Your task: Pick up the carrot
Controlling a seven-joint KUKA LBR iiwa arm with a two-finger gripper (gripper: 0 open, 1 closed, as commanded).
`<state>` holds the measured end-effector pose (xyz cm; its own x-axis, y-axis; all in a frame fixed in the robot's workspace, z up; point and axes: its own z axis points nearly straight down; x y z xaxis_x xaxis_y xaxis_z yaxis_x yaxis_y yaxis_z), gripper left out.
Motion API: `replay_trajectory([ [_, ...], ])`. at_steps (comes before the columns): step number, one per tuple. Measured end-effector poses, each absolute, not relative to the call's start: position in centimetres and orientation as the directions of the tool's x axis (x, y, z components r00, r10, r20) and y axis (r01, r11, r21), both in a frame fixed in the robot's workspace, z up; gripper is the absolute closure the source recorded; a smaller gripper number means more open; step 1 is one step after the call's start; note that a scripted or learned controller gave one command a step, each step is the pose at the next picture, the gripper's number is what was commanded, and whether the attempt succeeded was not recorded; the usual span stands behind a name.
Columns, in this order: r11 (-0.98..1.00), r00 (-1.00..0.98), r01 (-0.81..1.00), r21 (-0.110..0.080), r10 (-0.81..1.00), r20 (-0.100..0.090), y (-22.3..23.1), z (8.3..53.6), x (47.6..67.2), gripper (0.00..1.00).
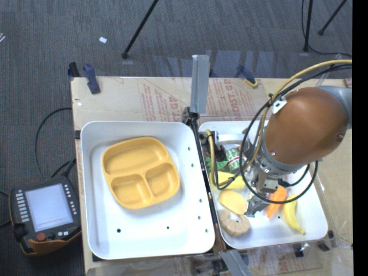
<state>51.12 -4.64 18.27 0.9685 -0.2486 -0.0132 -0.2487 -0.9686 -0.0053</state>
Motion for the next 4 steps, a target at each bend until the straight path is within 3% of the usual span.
replay_trajectory([
  [1, -0.975, 0.975, -0.222, -0.004, -0.222, -0.017, -10.3, 12.4, 48.4, 0.00],
  [2, -0.968, 0.968, -0.251, -0.005, -0.251, -0.008, -16.7, 15.3, 52.8, 0.00],
  [3, -0.956, 0.956, -0.292, -0.003, -0.292, 0.002, -16.3, 9.0, 52.4, 0.00],
  [4, -0.959, 0.959, -0.284, -0.004, -0.284, 0.011, -15.3, 9.2, 50.9, 0.00],
])
